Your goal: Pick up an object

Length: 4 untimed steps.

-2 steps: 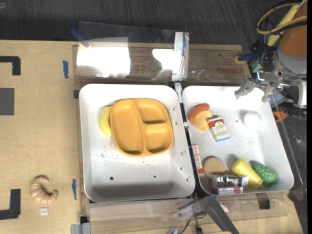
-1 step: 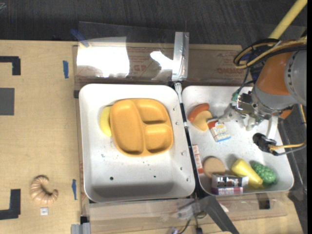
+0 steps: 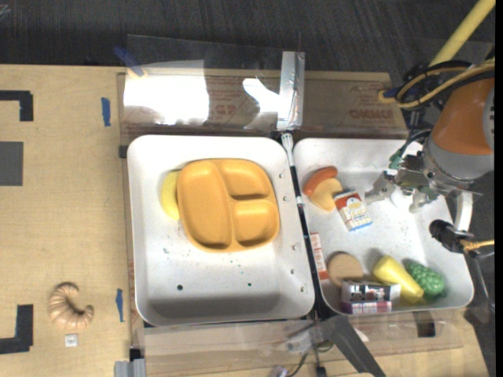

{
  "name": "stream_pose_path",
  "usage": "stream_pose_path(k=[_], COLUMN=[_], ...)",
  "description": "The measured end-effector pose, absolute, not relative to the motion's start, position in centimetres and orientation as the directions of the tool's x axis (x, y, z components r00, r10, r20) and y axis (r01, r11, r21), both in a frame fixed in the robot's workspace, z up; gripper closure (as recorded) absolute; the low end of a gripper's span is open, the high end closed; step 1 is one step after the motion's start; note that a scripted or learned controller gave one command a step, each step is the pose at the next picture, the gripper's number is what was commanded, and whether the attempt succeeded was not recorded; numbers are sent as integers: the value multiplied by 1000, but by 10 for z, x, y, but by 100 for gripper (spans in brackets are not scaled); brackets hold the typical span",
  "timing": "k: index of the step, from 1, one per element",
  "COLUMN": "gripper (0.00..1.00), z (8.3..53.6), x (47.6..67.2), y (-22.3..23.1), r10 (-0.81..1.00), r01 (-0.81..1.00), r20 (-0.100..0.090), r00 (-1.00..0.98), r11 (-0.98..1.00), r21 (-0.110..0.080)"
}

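Carton [image 3: 354, 210] — small, red and white — lies in the right bin [image 3: 460, 293], beside an orange-and-yellow toy [image 3: 322, 188]. The gripper [image 3: 411, 181] hangs over that bin near the carton, fingers spread, holding nothing. A corn cob [image 3: 397, 278] lies nearer the front — apart.

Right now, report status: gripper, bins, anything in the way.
Gripper hovering over right bin, nothing seen in it. Small carton lying closest, just left of it. Orange tray in left bin. Carton unobstructed.
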State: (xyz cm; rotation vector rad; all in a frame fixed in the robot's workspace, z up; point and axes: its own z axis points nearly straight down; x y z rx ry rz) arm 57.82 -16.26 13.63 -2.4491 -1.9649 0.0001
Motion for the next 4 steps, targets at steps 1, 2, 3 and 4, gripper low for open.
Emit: stream_pose_path(k=[1, 2, 3, 4], gripper=[0, 0, 0, 0], z=[135, 94, 87, 109], x=[578, 566, 599, 642], y=[-162, -187, -105, -168], r10=[976, 975, 987, 997], r01=[976, 975, 987, 997], r20=[1, 0, 2, 23], r00=[217, 224, 160, 72], r11=[-217, -224, -160, -72], r21=[-4, 4, 8, 3])
